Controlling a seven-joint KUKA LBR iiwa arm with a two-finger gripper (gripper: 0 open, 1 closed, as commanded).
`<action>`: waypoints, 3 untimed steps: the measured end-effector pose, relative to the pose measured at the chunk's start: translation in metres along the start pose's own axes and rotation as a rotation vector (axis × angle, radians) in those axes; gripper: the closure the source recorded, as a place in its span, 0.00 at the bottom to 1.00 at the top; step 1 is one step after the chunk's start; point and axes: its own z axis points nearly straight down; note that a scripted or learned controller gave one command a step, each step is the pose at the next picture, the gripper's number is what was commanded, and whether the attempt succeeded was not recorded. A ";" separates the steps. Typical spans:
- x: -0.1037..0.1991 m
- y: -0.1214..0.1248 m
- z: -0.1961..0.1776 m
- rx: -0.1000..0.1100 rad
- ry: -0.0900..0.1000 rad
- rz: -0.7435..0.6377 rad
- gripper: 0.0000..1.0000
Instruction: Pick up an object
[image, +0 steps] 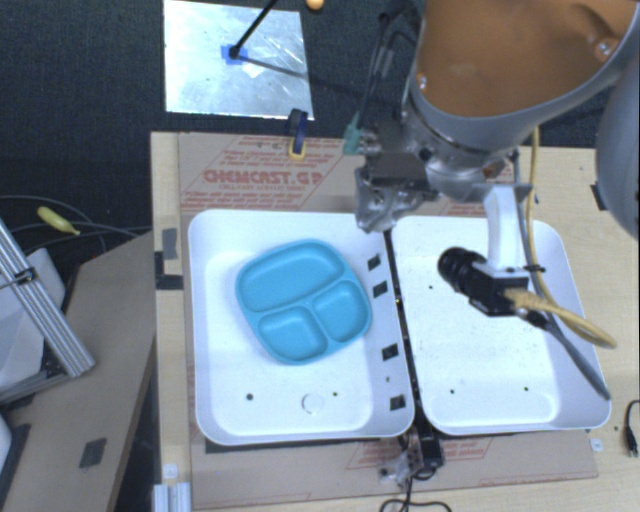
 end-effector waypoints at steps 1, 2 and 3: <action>-0.034 -0.004 0.008 0.007 -0.003 0.018 1.00; -0.014 -0.012 0.051 0.009 -0.003 0.012 1.00; -0.081 -0.012 -0.004 0.001 -0.003 0.022 1.00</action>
